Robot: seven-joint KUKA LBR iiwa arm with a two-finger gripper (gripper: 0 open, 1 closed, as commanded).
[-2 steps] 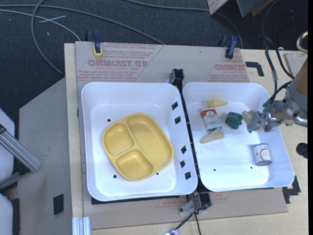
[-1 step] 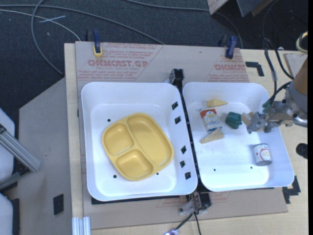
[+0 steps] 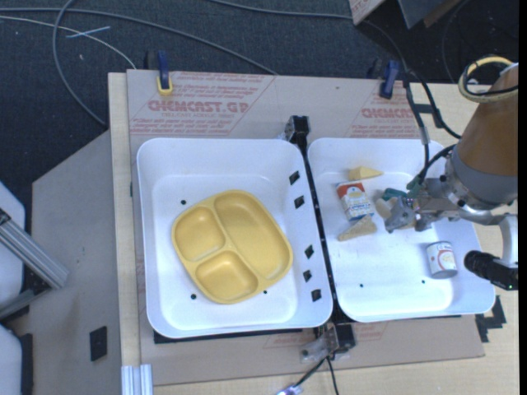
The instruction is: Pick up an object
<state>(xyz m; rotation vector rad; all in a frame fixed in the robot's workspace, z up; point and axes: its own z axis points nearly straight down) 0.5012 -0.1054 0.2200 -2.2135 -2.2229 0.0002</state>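
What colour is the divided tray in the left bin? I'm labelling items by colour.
Yellow: the divided tray in the left bin, seen in the camera view.

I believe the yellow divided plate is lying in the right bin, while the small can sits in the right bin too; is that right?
Not quite: the camera view shows the yellow divided plate in the left bin. The small can is indeed in the right bin.

Bright, even overhead light washes out the white bins (image 3: 156, 220), casting soft shadows; the frame is slightly soft.
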